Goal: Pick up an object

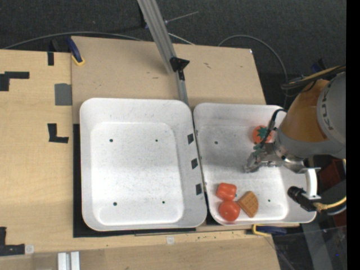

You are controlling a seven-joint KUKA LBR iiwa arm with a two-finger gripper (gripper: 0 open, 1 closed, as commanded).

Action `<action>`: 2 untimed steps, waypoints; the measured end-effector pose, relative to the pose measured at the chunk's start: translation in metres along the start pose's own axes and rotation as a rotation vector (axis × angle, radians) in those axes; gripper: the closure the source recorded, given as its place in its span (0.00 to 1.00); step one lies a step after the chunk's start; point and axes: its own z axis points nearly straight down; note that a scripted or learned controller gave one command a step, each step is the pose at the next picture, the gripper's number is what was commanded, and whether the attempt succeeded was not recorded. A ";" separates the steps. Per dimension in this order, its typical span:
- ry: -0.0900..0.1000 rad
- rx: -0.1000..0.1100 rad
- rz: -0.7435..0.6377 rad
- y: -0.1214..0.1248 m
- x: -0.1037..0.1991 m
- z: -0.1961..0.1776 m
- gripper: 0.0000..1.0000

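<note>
At the near edge of the right bin (209, 151) lie three small pieces close together: a red pepper-like piece (226, 191), a rounder red piece (229, 210) just below it and touching, and a tan waffle-patterned piece (248, 203) beside both. All look like light, stiff plastic toy food; the red ones seem smooth and rounded, so they would likely slip unless taken across the middle, while the tan piece is flatter and best pinched by its edges. Farther in, the gripper (254, 163) hangs low over the bin floor, apart from that cluster; whether the claw is spread or closed cannot be told. Just beyond it, near the far right wall, sits an orange-and-green piece (260, 133), partly hidden by the arm, small and probably just as light. The left bin (84, 151) lies alongside.
</note>
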 end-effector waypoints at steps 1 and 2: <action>-0.002 -0.005 0.001 0.009 -0.006 -0.054 1.00; -0.002 -0.006 0.000 0.002 -0.002 -0.112 1.00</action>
